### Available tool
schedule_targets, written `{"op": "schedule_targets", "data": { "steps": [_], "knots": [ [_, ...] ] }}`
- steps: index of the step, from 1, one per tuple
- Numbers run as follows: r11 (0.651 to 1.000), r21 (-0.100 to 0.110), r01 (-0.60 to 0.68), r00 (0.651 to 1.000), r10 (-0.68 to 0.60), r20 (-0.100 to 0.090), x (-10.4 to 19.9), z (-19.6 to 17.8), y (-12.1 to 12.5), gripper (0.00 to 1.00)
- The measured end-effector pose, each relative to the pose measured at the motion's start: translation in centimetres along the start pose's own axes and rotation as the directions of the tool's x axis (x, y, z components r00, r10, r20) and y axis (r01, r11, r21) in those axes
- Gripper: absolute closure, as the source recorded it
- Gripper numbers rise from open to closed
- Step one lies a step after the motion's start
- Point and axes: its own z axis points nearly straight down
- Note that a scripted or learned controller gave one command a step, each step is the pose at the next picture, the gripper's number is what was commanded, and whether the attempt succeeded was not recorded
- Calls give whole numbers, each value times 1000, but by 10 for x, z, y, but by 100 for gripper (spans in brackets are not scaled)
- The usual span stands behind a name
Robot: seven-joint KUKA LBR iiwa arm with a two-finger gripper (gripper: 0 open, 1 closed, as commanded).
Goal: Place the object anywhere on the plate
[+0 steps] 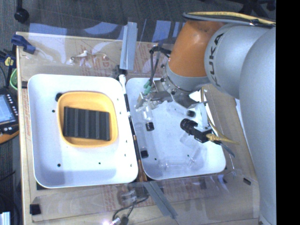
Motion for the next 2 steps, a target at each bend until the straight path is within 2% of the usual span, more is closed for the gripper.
{"op": "schedule_targets", "data": {
  "steps": [1,2],
  "knots": [
    [986,0,165,986,-165,1,66,20,39,100],
    [986,0,165,986,-165,1,66,20,39,0]
  ]
}}
